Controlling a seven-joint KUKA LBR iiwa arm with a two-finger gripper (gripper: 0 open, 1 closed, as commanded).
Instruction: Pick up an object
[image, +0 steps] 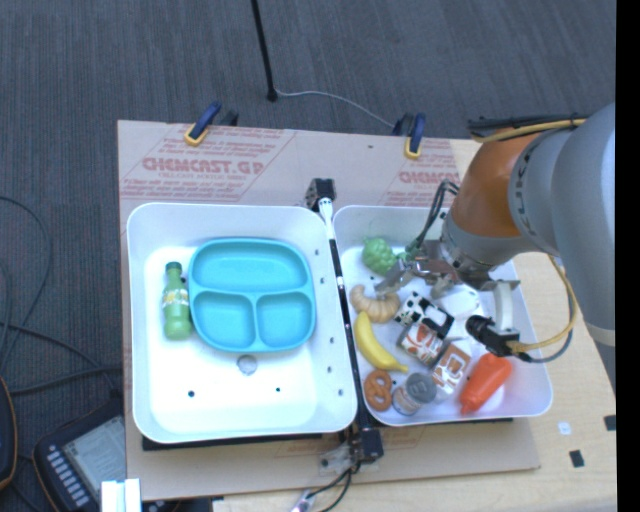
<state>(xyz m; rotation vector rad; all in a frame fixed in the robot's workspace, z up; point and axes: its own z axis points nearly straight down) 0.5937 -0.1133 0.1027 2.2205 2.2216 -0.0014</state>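
Observation:
My gripper (418, 272) hangs low over the upper middle of the right bin (535, 400), below the grey arm with its orange band. Just left of it lies a green broccoli-like toy (379, 253). A tan croissant (374, 298) sits under its left side, and a black-and-white cow toy (414, 311) lies right below it. Further down the bin are a yellow banana (371, 343), a small carton (424, 340), a second carton (452, 368), a pretzel (379, 388), a grey can (412, 390) and an orange carrot (485, 382).
The left bin (150, 400) holds a blue divided plate (252, 295) and a green bottle (176, 300) beside it. A ridge (338, 300) separates the two bins. Clamps (204, 122) (414, 135) sit at the bench's back edge.

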